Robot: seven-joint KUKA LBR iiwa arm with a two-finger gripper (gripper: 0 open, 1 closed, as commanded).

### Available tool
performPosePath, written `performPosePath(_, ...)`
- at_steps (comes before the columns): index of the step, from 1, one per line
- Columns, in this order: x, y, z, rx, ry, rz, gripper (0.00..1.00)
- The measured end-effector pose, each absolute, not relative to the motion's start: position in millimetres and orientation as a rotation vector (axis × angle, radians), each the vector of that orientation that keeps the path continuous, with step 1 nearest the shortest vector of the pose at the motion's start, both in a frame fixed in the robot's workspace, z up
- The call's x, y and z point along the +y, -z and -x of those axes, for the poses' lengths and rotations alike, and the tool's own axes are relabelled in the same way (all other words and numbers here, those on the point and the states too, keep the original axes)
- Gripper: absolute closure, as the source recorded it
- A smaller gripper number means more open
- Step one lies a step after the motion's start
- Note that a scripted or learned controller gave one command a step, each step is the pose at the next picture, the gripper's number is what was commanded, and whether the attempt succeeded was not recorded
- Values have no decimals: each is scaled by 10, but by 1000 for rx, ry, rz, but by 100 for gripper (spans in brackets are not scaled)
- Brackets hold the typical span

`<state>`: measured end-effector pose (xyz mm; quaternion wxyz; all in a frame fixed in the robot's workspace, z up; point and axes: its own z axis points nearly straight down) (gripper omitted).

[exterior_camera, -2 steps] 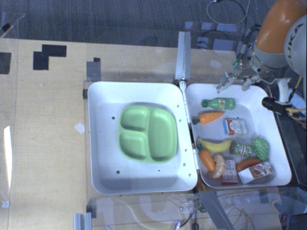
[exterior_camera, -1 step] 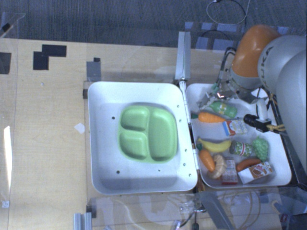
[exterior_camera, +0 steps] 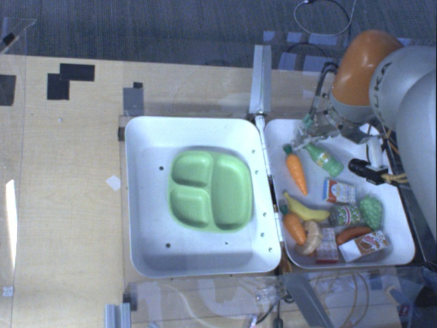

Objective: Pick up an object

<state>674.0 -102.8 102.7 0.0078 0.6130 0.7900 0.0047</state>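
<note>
Camera view showed the gripper [exterior_camera: 308, 132] low over the right bin [exterior_camera: 407, 246], beside the bottle [exterior_camera: 323, 159] near a carrot [exterior_camera: 296, 172]; jaw state unclear. Bottle likely light, stiff, slippery; best gripped across its body.

A pale wooden bench [exterior_camera: 61, 183] fills the frame's left and centre, bearing two white bins [exterior_camera: 147, 251] side by side.

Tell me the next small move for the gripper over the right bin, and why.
Probably a short descent onto the green bottle. The gripper hangs at the bottle's upper end in the right bin, nothing visibly between its fingers. The upper carrot lies close alongside, so keep the drop straight.
</note>
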Motion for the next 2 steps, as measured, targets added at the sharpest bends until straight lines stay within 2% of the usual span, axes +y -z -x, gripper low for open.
performPosePath(1, -1043, -943, -6696, 2545, -8, -1830, 100)
performPosePath(2, -278, -2423, -6704, 2373, -10, -2049, 100)
